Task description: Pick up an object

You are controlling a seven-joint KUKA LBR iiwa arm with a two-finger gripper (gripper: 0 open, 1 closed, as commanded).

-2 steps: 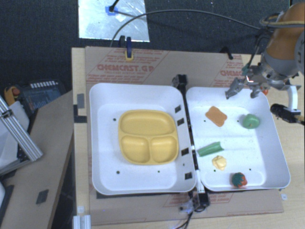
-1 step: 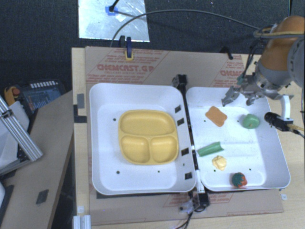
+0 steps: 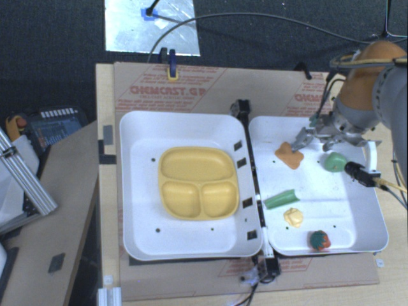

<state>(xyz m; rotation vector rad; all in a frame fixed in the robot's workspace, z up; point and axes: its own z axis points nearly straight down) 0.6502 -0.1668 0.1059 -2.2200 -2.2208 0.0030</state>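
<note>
Gripper [image 3: 305, 139] down low in the right bin [image 3: 366, 199], reaching in from the right, grey arm [image 3: 363, 88] with the orange band up near the top edge. Fingertips right at the upper right edge of the orange piece [image 3: 289, 155], looks like touching it, but can't tell how far apart the jaws are or whether anything's actually pinched. Too blurry and small there. Green round thing [image 3: 333, 162] just beside the wrist, a bit to the right of the orange piece. Green long piece [image 3: 280, 199] lower down near the divider, pale yellow lump [image 3: 293, 217] just below that, red-and-green ball [image 3: 319, 240] near the front rim. Left bin [image 3: 137, 171] with a yellow divided tray [image 3: 196, 182] sitting in the middle.
</note>
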